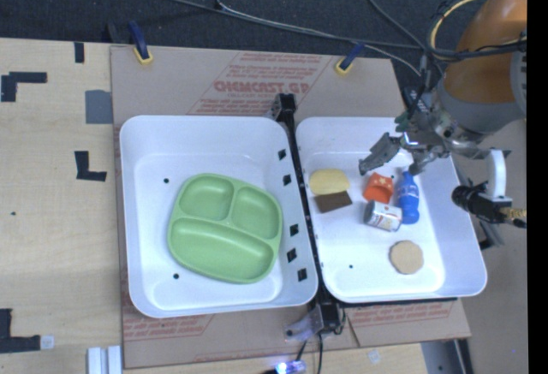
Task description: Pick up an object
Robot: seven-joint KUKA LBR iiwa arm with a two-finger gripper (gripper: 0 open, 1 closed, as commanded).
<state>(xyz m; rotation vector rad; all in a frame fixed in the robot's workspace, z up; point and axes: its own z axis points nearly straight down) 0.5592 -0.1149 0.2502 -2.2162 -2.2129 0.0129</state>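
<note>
The gripper [396,157] is hanging over the right bin [458,274], its two fingers spread apart and holding nothing. Just beneath it an orange object [378,187] is lying beside a blue bottle [408,199], a small carton [384,216] and a round cookie [406,258]. A green divided plate [226,227] is sitting in the left bin [141,141].

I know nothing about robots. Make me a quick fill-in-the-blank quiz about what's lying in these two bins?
1. The green divided plate lies in the ____ bin.
2. The round tan cookie lies nearest the right bin's ____ edge.
3. The bottle beside the orange item is coloured ____.
4. The gripper hovers over the ____ bin.

Missing words: left; front; blue; right
</note>
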